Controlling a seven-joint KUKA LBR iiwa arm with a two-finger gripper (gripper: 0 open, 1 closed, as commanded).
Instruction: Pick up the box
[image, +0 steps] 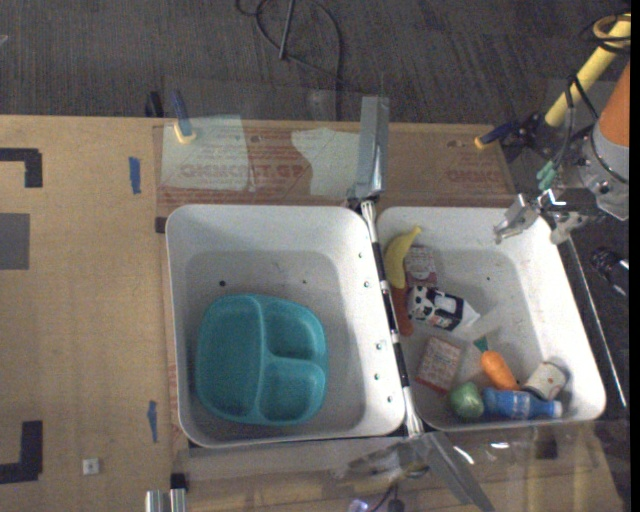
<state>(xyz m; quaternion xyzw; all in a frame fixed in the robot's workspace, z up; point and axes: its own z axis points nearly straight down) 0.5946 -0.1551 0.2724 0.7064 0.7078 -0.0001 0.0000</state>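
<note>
The box (440, 362), small, flat and pinkish-tan, lies on the floor of the right bin (570, 300) near its front, left of centre. My gripper (535, 220) hangs over the bin's far right rim, well behind and to the right of the box. Its fingers stand open with nothing between them. A black-and-white cow-patterned carton (436, 308) lies just behind the box.
Around the box are a banana (402, 252), a small red-and-white packet (421, 263), an orange carrot (497, 369), a green ball (465, 400), a blue bottle (520, 405) and a small cup (546, 379). The left bin (190, 240) holds a teal divided plate (260, 357).
</note>
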